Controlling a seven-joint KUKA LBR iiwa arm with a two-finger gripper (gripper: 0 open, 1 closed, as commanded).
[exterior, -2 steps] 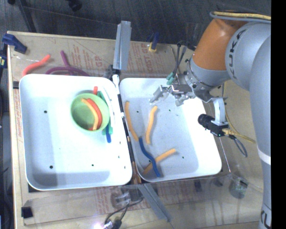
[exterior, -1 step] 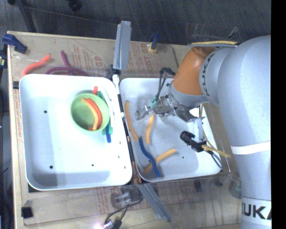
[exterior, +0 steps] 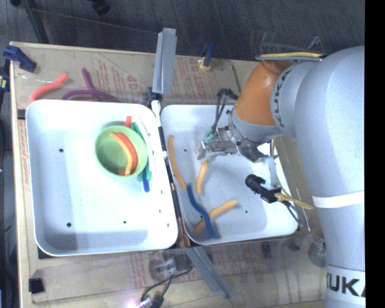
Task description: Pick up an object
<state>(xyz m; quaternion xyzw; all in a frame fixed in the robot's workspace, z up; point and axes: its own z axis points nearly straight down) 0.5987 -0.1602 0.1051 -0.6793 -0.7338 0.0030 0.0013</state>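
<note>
Bulky matte-grey KUKA arm (exterior: pixel 330 140), rounded cylindrical links. Glossy orange band (exterior: pixel 256 98) above the wrist. Thin white seam ring on the lower link; dark "KUKA" lettering (exterior: pixel 344 286) near the base. Small metallic gripper (exterior: pixel 213 147) with thin cables.

Thin orange stick (exterior: pixel 201 175) hangs upright below the tool (exterior: pixel 213 147), over the right bin (exterior: pixel 247 226).
</note>
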